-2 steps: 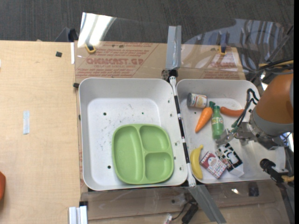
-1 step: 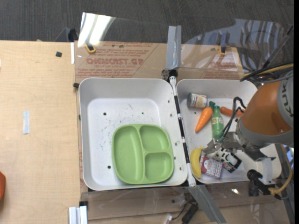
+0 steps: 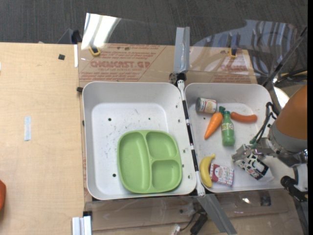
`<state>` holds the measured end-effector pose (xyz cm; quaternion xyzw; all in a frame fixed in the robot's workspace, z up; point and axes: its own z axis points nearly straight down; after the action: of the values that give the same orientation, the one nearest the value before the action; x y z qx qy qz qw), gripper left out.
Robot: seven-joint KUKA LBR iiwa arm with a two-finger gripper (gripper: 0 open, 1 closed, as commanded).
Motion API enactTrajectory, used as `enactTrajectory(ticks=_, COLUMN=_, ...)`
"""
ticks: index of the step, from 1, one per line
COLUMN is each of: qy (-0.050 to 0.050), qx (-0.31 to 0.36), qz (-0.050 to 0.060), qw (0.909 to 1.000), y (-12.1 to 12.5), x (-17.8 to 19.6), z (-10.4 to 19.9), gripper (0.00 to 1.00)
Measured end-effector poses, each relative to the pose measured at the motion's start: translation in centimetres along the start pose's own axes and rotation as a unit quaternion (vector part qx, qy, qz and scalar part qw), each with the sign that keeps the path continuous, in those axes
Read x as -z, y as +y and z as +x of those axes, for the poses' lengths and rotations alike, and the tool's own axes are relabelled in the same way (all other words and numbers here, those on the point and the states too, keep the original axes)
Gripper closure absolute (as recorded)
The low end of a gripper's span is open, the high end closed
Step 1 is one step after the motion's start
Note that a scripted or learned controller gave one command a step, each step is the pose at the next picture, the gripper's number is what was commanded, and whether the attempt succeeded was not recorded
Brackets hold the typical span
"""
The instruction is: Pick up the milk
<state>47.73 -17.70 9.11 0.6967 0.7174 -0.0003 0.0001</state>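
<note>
Camera view, tool (image 3: 246, 156) low in the right bin (image 3: 234, 89), its fingers closed around the black-and-white milk carton (image 3: 254, 166) lying tilted near the bin's front right corner, small red box (image 3: 221, 174) and banana (image 3: 206, 170) just left of it.
</note>
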Motion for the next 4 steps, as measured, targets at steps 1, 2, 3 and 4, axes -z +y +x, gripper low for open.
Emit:
enactTrajectory(ticks=1, qy=0.001, qx=0.000, qz=-0.004, qw=1.0000, y=0.3, x=1.0, z=0.2, gripper=1.00)
enactTrajectory(ticks=2, qy=0.000, qx=0.015, qz=0.000, qw=0.9999, y=-0.1, x=-0.1, z=-3.6, gripper=1.00)
enactTrajectory(ticks=3, qy=0.000, qx=0.021, qz=0.000, qw=0.9998, y=1.6, x=0.0, z=-4.6, gripper=1.00)
enactTrajectory(ticks=4, qy=0.000, qx=0.021, qz=-0.001, qw=0.9998, y=1.6, x=0.8, z=-4.6, gripper=1.00)
